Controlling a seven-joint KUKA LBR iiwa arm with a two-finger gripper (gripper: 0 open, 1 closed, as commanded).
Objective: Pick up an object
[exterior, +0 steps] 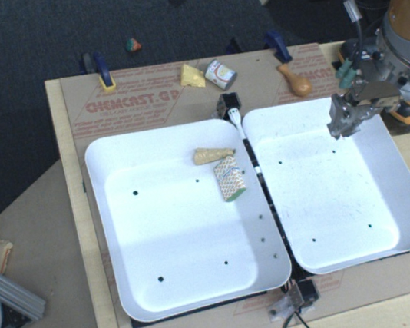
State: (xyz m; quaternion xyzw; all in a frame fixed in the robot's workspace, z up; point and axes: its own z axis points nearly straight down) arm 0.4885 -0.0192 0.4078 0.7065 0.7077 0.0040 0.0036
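Well left of the pincer [341, 127], whose grip state I cannot tell, lies the patterned packet [228, 178], seemingly lengthwise toward the camera.

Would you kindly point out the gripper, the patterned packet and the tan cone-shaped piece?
gripper [341, 127], camera view, at its fingertips.
patterned packet [229, 178], camera view, middle of its face.
tan cone-shaped piece [212, 154], camera view, mid-body.

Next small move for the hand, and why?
Probably travel left across the divider: the hand sits over the right bin, while the patterned packet and tan piece lie in the left bin.
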